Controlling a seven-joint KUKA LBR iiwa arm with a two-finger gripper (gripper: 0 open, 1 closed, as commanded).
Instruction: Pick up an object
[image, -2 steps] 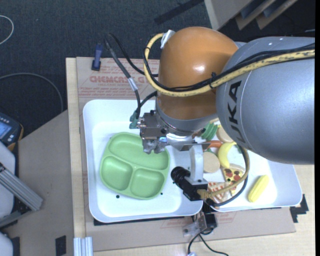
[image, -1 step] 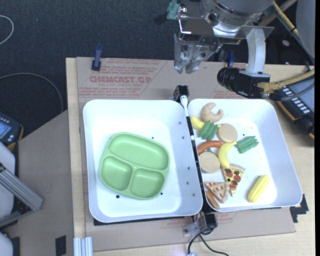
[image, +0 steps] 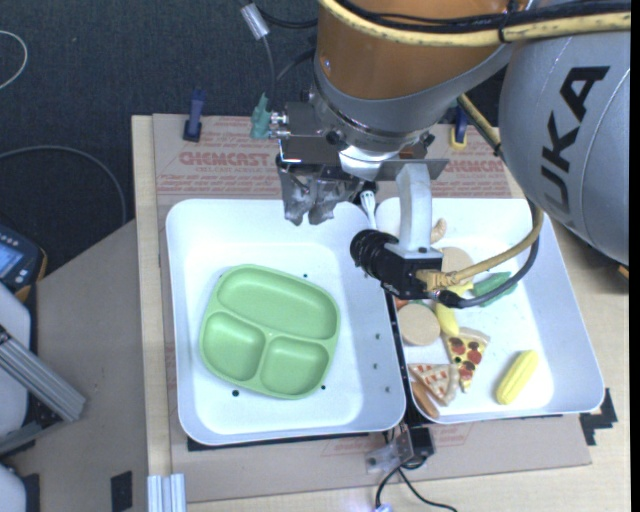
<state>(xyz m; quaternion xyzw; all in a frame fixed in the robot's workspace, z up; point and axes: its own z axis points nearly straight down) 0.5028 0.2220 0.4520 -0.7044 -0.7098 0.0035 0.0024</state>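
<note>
Arm: grey and orange, reaching in from the right, wrist above the rear edge of the left bin.
Gripper: two dark metal fingers pointing down over the back of the left bin, tips close together with only a slim gap, nothing visible between them, no contact with any object.
Left bin: white, shallow, carrying a green divided plate with three compartments, lying flat in the middle, well apart from the fingertips.
Right bin: white, holding the toy food, clustered along its left side.
Corn cob: yellow, lying near the front right of the right bin, apart from the rest.
Pizza slices: two pieces with red dots, near the front left corner of the right bin, touching each other.
Banana: yellow, just above the pizza, beside a round tan piece.
Green piece: partly under the cable and black fitting hanging from the wrist.
Bench: brown board with red lettering beneath both bins.
</note>
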